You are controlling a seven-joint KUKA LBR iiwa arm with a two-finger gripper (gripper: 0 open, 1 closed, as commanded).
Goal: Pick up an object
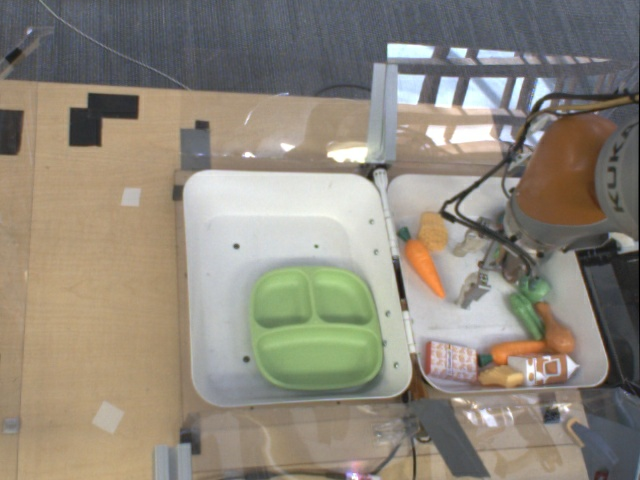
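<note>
Camera view | gripper (474, 290) hangs over the right bin (597, 353), just right of the toy carrot (424, 267) | fingers apart, nothing between them | progress: no object lifted; descent, grasp and lift all left | carrot seems the nearest candidate.

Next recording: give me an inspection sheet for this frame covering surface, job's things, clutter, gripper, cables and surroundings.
Surface: wooden bench bearing left bin and right bin.
Job's things: in right bin, carrot, cracker, red packet, green vegetable, white bottle.
Clutter: green divided plate in left bin.
Gripper: gripper over right bin, holding nothing.
Cables: black cable by the wrist.
Surroundings: grey carpet.
</note>
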